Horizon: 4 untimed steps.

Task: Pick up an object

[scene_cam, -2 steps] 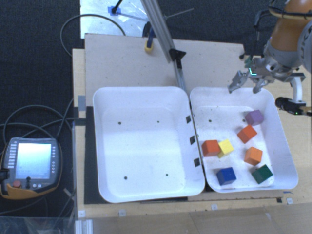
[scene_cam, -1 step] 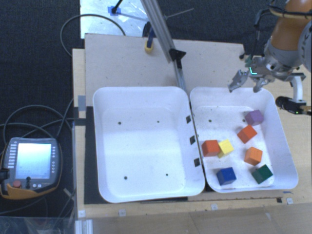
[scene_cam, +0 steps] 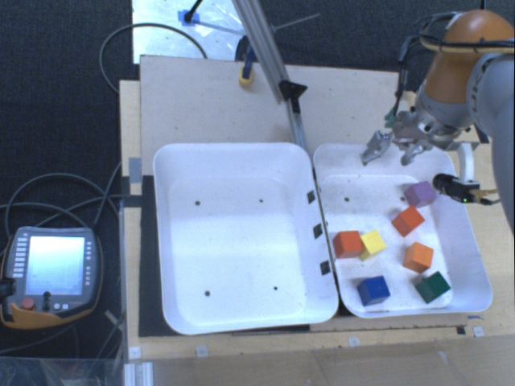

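Note:
Several small blocks lie in the right bin (scene_cam: 354, 172): a purple one (scene_cam: 419, 193), an orange-red one (scene_cam: 408, 220), a second orange-red one (scene_cam: 348, 244) touching a yellow one (scene_cam: 372, 242), an orange one (scene_cam: 418, 257), a blue one (scene_cam: 373, 289) and a green one (scene_cam: 433, 286). My gripper (scene_cam: 392, 149) hangs over the far edge of the right bin, above and left of the purple block. Its fingers are spread apart with nothing between them.
The left bin (scene_cam: 173, 215) sits beside the right one. A metal pole (scene_cam: 261, 34) slants down to the bins' shared far corner. A teach pendant (scene_cam: 50, 276) with cables lies off the bench at the left. A black cable connector (scene_cam: 457, 188) hangs near the purple block.

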### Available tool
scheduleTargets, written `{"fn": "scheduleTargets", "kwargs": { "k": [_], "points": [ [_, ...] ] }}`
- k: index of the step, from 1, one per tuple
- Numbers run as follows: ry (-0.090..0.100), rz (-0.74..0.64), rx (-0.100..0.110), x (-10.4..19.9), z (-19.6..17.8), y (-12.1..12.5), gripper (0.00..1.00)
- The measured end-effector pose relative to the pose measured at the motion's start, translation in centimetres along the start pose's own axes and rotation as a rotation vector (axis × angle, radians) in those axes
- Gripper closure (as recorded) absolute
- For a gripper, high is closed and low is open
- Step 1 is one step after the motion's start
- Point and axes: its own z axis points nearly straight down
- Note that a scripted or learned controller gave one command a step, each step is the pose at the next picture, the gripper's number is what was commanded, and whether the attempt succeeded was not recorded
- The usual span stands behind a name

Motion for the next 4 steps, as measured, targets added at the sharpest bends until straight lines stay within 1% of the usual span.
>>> {"fn": "scheduleTargets", "kwargs": {
  "k": [1,2,3,4],
  "points": [
    [0.0,0.0,0.002,-0.1,6.1,0.4,0.0],
    [-0.001,0.0,-0.004,0.0,7.3,0.5,0.0],
    [-0.002,-0.004,-0.008,0.0,6.0,0.7,1.0],
    [-0.002,0.004,-0.01,-0.8,0.7,0.3,1.0]
  ]
}}
